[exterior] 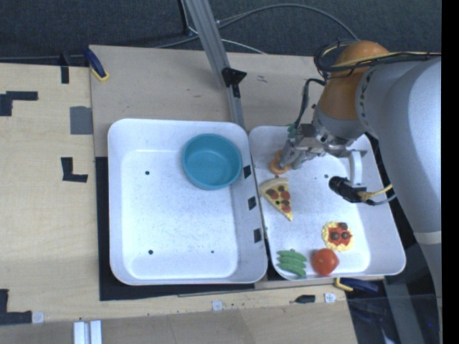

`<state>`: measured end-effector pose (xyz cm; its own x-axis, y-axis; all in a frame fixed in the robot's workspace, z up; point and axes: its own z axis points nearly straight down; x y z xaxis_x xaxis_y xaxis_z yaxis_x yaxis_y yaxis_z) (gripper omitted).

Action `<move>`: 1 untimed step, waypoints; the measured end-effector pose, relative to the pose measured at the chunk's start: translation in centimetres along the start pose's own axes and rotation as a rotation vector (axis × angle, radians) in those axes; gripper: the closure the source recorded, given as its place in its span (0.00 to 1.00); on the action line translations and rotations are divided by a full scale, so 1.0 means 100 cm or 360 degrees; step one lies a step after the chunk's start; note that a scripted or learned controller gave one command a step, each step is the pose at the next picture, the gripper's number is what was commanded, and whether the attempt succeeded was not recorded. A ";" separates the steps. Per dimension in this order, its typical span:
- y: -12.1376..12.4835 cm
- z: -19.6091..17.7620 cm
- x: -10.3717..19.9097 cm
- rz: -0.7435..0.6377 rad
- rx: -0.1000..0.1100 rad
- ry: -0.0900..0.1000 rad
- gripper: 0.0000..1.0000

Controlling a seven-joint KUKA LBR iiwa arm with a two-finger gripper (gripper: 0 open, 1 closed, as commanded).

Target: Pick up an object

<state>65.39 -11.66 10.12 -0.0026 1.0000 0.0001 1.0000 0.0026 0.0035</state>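
A: Arm position?

B: The grey arm reaches in from the right, orange band uppermost, wrist over the far end of the right bin. The gripper is down at that bin's upper left corner, right at a small orange object.

A: Fingers — spread or pinching?

B: Cannot tell. They point down and to the left onto the orange object, and at this angle their tips merge with it. Whether it sits between them or just beside them is not readable.

A: Rest of the right bin?

B: A pizza slice lies just below the gripper, near the bin's left wall, tip pointing to the lower right. Along the near edge — a green pod-shaped piece beside a red tomato, and just above the tomato a round yellow piece with red spots. All lie flat on the bin floor, apart from the gripper.

A: Left bin?

B: The left bin holds a blue bowl, upright, at its far right corner.

A: Bench?

B: The tan bench carries black tape marks on its left side.
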 end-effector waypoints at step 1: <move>-0.007 -0.049 -0.005 0.0004 0.0000 -0.0001 1.00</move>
<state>64.71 -12.20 15.00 -0.0004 1.0000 -0.0006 1.0000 0.0004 0.0036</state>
